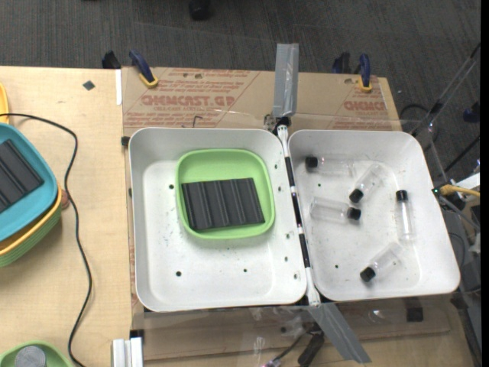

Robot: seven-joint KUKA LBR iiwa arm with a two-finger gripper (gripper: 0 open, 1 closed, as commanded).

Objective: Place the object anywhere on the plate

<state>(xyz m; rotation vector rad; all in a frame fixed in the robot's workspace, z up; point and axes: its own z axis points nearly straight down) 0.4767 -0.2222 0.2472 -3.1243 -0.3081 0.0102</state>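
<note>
A light green square plate (260, 176) sits in the left white bin (153, 228), toward its back. A dark grey ribbed slab (224, 203) lies flat on the plate, covering most of its middle. In the right white bin (428, 266) lie several clear plastic vials with black caps: one near the back left (311, 162), one in the middle (364, 186), one just below it (336, 211), one upright-lying at the right (403, 214) and one at the front (380, 264).
A stack of teal and yellow plates (27, 197) stands at the left edge of the wooden bench, with a black cable (75, 228) running past it. Cardboard (199, 96) clamped behind the bins lines the back.
</note>
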